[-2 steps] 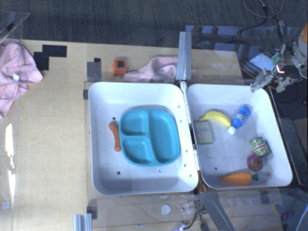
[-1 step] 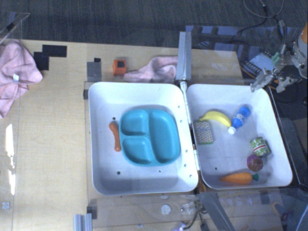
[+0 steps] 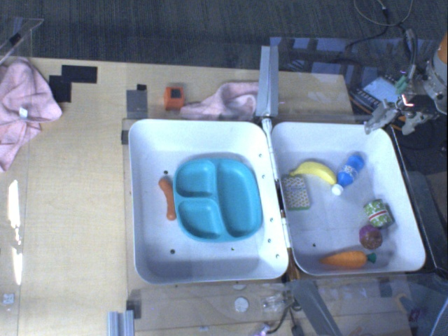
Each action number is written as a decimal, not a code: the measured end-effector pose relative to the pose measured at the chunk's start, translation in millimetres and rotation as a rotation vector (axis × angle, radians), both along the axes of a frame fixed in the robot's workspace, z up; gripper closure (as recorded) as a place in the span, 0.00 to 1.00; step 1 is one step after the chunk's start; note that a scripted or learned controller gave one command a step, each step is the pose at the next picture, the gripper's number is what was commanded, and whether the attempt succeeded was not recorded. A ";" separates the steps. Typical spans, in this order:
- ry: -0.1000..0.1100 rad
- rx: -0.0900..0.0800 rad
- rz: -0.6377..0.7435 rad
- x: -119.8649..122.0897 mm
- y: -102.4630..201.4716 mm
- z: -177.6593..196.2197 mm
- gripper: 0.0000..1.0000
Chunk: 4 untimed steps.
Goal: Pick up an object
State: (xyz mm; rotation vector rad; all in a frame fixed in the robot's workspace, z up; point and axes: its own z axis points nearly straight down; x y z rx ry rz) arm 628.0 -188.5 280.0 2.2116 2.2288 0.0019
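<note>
The gripper (image 3: 381, 117) sits at upper right; jaw state cannot be told. The banana (image 3: 314, 171) looks light, rigid, smooth; grasp mid-body.

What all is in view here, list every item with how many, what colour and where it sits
left bin: 1, white, left half of the bench
right bin: 1, white, beside the left bin
divided plate: 1, blue, middle of left bin
sausage-shaped toy: 1, orange, left of the plate
banana: 1, yellow, upper right bin
bottle: 1, blue with white cap, right of banana
mesh pad: 1, greenish, under the banana
small can: 1, green and white, right side
round fruit: 1, dark purple, below the can
carrot: 1, orange, bottom of right bin
pink cloths: 2, far left and behind the bins
gripper: 1, grey, above the right bin's far corner
</note>
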 end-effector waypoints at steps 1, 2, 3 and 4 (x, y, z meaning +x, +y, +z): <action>0.000 0.000 0.000 0.0 0.0 0.0 0.00; 0.000 0.000 0.000 0.0 0.0 0.0 0.00; 0.000 0.000 0.000 0.0 0.0 0.0 0.00; 0.000 0.000 0.000 0.0 0.0 0.0 0.00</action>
